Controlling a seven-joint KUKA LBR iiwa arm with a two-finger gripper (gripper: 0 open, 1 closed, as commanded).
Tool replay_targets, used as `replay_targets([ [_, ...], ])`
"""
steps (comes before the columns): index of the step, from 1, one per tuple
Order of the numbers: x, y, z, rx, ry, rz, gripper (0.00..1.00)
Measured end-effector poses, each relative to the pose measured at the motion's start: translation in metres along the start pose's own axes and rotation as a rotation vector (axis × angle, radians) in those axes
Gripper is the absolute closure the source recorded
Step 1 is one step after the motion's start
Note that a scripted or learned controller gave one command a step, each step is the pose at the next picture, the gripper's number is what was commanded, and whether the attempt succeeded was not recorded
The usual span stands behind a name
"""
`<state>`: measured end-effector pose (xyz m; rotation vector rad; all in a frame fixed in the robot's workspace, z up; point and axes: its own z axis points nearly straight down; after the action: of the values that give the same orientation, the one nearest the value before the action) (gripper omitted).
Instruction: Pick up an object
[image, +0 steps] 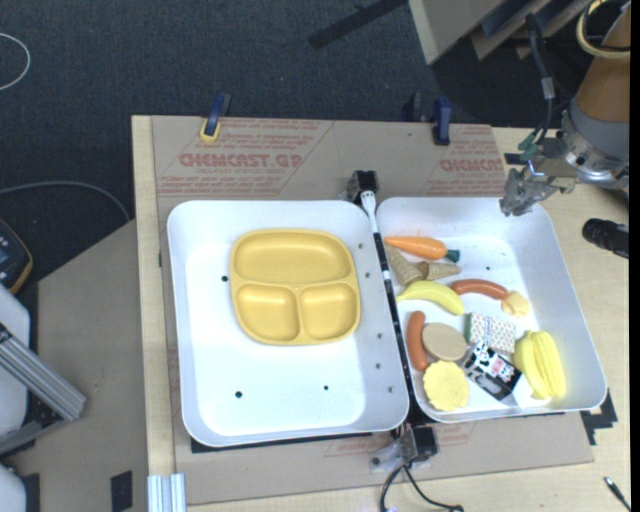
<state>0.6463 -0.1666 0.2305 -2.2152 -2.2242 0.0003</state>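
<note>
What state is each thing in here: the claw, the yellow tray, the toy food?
Claw: above the right bin's far edge, holding nothing.
Yellow tray: flat in the left bin, compartments empty.
Carrot: lying in the right bin.
Banana: lying beside the sausage.
Corn: lying at the near right.

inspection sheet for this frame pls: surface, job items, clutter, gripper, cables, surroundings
Surface: brown board bench bearing two shallow white bins, left bin and right bin, side by side.
Job's things: in the right bin, an orange toy carrot, yellow toy banana, red toy sausage, yellow toy corn cob, round yellow disc and other small toys, bunched together.
Clutter: yellow three-compartment plastic tray in the left bin.
Grippers: gripper above the right bin's far edge, holding nothing that I can see.
Cables: wires at the near edge.
Surroundings: dark carpet; two clamps, one on the far board edge.
</note>
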Motion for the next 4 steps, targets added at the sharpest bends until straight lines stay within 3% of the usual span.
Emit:
replay_targets([
  [2, 0.096, -0.062, -0.013, 0.001, 0.001, 0.0, 1.0],
  [4, 0.185, -0.117, 0.017, 0.004, 0.001, -0.001, 1.0],
])
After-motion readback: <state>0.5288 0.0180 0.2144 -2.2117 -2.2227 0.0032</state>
